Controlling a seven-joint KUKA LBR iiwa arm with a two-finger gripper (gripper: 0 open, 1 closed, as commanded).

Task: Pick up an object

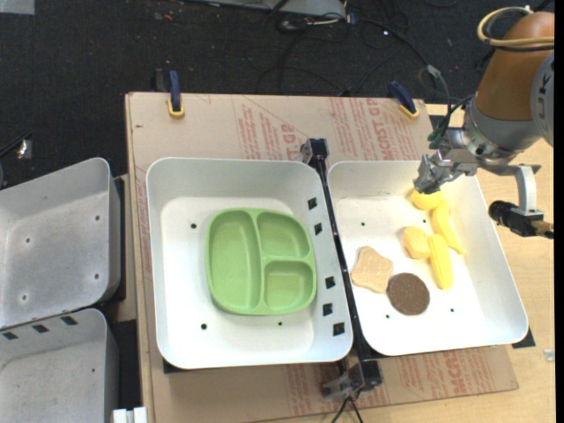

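gripper [429, 181] finger state: cannot tell | touching yellow piece [426, 200] just below | risk: likely slips off its edge

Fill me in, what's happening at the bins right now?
The grey arm's gripper is down in the right white bin, right at a yellow banana-shaped piece near its far side. Other yellow pieces, a tan toast-shaped slice and a brown round patty lie closer. A green divided plastic tray sits in the left white bin. Nothing is visibly lifted.
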